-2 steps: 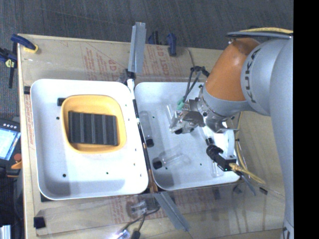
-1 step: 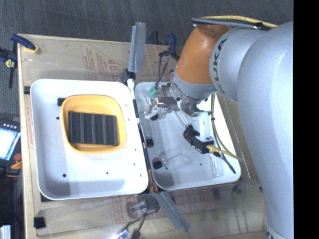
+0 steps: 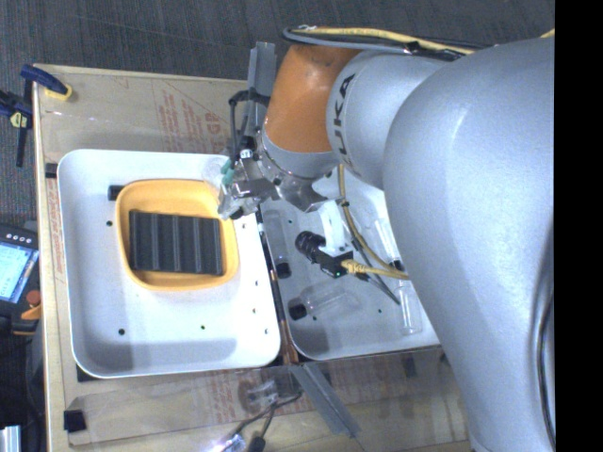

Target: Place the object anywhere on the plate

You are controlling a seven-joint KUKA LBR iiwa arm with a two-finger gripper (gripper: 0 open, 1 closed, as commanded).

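- a small greenish bit (image 3: 226,170) is seen right at the tip of the gripper (image 3: 234,188), over the upper right corner of the plate (image 3: 170,194) — whether it is the object or a part of the gripper cannot be told.
- the yellow plate, with a dark ribbed middle, is set flat in the left bin (image 3: 170,337), toward its upper half; nothing is seen lying on the ribbed middle.
- the right bin (image 3: 325,337) is largely covered by the arm (image 3: 452,205); in the part that shows, a clear piece (image 3: 332,299) is seen on the floor near the front, and a clear tube (image 3: 407,309) lies to its right, close to the arm's edge.
- both clear things are well apart from the gripper and from the plate.
- the two bins are set side by side on the brown bench (image 3: 141,111), their inner walls touching.
- the gripper is placed at the wall between the bins, just at the plate's rim — how far it is open cannot be told, and no firm hold on anything can be made out.
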